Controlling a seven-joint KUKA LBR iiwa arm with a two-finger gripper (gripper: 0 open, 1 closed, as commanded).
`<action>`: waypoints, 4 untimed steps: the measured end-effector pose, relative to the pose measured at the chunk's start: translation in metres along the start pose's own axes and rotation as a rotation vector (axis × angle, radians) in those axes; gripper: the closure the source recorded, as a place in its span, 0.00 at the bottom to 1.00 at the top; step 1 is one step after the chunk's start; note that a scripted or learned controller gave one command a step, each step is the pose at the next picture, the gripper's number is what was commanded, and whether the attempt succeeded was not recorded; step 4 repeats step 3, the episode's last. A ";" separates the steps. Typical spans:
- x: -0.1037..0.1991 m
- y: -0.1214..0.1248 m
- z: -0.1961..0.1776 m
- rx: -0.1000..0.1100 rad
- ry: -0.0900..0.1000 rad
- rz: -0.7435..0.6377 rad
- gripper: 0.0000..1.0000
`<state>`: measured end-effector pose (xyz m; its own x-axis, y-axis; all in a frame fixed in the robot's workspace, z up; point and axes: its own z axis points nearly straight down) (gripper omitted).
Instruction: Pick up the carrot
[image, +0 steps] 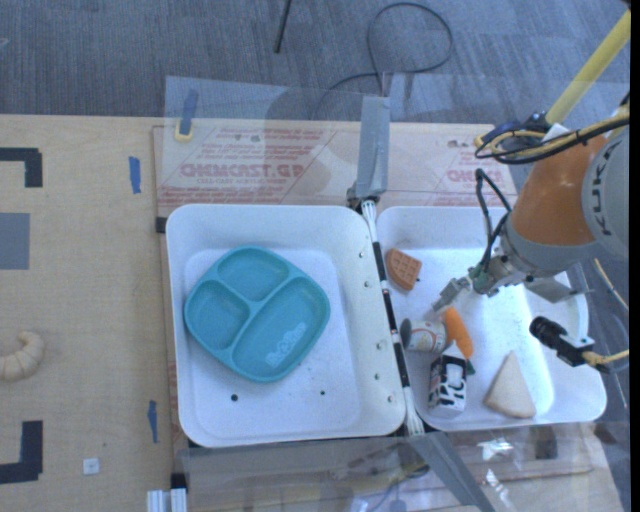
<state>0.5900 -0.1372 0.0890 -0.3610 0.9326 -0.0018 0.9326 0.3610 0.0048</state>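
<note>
Here we see the carrot (458, 332), short, orange and tilted, lying in the right bin (590, 395) between a small jar (425, 337) and a black-and-white can (449, 384). The left bin (200, 225) holds a teal divided plate (257, 313) on the wooden bench (80, 250). The claw (450, 293) hangs just above the carrot; we cannot tell its opening.

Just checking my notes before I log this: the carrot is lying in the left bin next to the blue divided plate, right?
Not quite. The camera view shows the carrot lying in the right bin, beside the small can. The blue divided plate sits alone in the left bin.
</note>
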 end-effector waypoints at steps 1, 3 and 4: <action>0.033 -0.025 0.000 -0.005 -0.005 -0.227 0.00; 0.080 -0.020 -0.111 0.002 0.001 -0.199 1.00; 0.080 -0.020 -0.111 0.002 0.001 -0.199 1.00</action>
